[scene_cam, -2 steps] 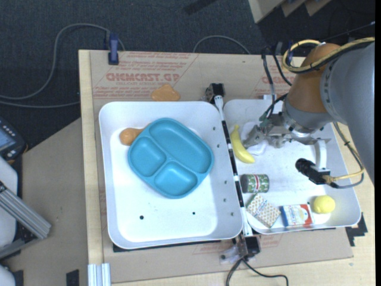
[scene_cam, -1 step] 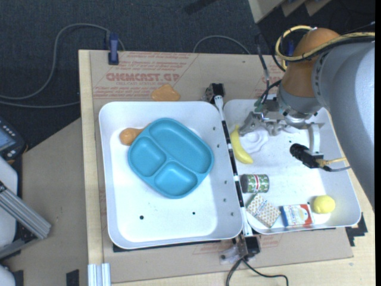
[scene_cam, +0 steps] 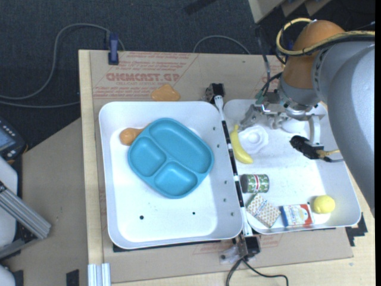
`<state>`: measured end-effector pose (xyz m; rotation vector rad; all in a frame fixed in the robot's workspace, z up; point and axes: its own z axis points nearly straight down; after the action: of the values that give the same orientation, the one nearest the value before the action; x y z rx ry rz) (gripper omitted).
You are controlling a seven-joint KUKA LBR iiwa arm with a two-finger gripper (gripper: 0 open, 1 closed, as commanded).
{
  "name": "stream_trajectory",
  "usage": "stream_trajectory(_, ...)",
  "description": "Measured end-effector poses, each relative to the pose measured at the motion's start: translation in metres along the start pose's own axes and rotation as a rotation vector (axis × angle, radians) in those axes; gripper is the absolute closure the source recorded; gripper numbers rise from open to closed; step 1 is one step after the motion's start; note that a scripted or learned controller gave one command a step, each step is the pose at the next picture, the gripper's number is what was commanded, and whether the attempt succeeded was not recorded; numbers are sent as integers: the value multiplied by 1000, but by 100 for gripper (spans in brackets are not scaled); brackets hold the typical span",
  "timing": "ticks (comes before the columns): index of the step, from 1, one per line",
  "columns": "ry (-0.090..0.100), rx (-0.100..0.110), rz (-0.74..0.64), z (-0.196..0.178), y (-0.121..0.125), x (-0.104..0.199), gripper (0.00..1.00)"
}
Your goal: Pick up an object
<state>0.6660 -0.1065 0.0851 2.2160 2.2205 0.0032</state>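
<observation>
My gripper (scene_cam: 278, 117) hangs over the far end of the right bin (scene_cam: 340, 183), below the orange wrist band. Just under it and to its left lies a white cup-like object (scene_cam: 253, 139), with a yellow banana (scene_cam: 241, 150) against the bin's left wall. Nearer the front are a green-labelled can (scene_cam: 255, 183), a checkered packet (scene_cam: 264, 211), a small red and blue carton (scene_cam: 296, 215) and a yellow lemon (scene_cam: 323, 204). No object shows in the gripper's grasp.
The left bin (scene_cam: 119, 207) holds a blue divided plate (scene_cam: 170, 157) and an orange object (scene_cam: 127, 136) tucked at its far left edge. Another orange piece (scene_cam: 165, 92) lies on the board beyond the bins. A black clamp (scene_cam: 215, 92) sits where the bins meet.
</observation>
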Motion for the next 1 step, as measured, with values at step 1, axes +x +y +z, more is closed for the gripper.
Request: stream_trajectory(1, 0, 6, 5, -1, -58, 14, 0)
